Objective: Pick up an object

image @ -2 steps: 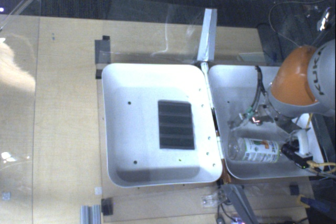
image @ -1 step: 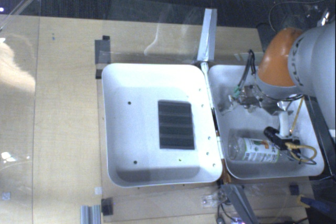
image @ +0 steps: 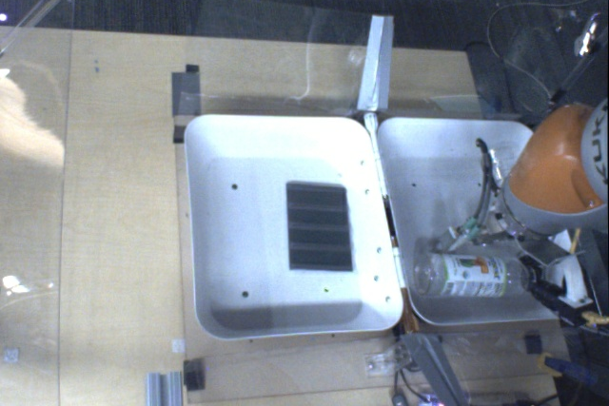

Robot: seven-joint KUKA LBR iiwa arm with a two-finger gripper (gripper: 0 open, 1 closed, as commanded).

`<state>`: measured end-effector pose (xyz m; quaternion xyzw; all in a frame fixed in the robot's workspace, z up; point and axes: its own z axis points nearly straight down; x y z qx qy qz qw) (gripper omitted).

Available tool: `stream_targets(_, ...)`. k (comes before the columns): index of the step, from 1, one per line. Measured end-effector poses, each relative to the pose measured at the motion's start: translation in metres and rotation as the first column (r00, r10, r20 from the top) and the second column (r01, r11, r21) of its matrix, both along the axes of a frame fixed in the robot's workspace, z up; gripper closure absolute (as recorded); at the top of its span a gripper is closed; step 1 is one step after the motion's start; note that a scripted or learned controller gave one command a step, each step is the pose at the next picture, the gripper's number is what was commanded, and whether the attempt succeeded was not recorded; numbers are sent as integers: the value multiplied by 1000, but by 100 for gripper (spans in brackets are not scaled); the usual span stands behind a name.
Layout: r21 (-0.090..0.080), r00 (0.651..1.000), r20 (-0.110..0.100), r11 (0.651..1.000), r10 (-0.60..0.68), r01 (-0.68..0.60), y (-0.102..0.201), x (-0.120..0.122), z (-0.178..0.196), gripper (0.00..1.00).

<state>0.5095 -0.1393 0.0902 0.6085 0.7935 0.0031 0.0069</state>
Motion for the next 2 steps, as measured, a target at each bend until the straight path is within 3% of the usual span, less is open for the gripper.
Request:
stream_targets(1,0,992,-1,992,123,-123,13,28,0,0)
stream_targets(2,2,993,0,993,117,-117,53,78,-1,0)
